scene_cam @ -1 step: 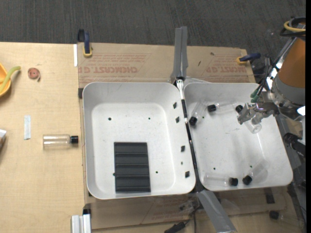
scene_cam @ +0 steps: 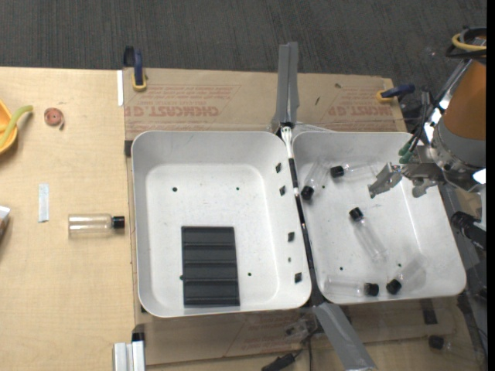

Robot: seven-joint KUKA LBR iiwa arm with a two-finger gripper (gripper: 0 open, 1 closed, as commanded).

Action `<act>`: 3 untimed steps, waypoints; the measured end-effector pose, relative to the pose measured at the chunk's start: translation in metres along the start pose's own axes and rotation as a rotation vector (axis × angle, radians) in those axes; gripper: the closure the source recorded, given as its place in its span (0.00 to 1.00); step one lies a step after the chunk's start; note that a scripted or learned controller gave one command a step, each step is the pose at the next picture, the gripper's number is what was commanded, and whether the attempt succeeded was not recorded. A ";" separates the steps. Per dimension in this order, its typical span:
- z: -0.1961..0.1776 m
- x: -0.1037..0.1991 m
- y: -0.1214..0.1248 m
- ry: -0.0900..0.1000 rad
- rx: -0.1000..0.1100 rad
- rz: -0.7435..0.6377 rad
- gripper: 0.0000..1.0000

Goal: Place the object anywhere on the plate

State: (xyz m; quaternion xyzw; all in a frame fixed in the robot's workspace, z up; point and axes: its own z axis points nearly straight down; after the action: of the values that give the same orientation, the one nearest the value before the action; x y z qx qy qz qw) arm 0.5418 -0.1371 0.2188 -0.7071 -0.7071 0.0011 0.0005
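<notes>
A black ribbed plate [scene_cam: 209, 266] lies flat in the left bin [scene_cam: 155, 161], toward its front. The right bin [scene_cam: 441, 242] holds several clear plastic bottles with black caps. One bottle [scene_cam: 369, 236] lies slantwise in the middle, and another [scene_cam: 353, 171] lies near the back. Two more lie at the front edge, with their black caps [scene_cam: 383, 287] side by side. My gripper [scene_cam: 401, 185] hangs over the back right of the right bin. It is open with nothing between its fingers, just right of the back bottle and above the middle one.
A small black-capped bottle [scene_cam: 307, 192] rests against the divider between the bins. On the wooden bench to the left lie a further clear bottle [scene_cam: 93, 223], a white strip [scene_cam: 43, 203], a red disc [scene_cam: 52, 116] and a yellow object [scene_cam: 8, 126]. Clamps [scene_cam: 135, 68] hold the cardboard at the back.
</notes>
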 end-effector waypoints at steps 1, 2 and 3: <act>0.017 -0.040 0.079 -0.002 -0.001 -0.095 0.00; -0.002 -0.084 0.117 -0.002 -0.003 -0.132 0.00; -0.104 -0.085 0.117 -0.001 -0.002 0.064 0.00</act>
State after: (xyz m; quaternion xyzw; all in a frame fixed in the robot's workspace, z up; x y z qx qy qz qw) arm 0.6592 -0.2224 0.3228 -0.7295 -0.6840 0.0010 -0.0006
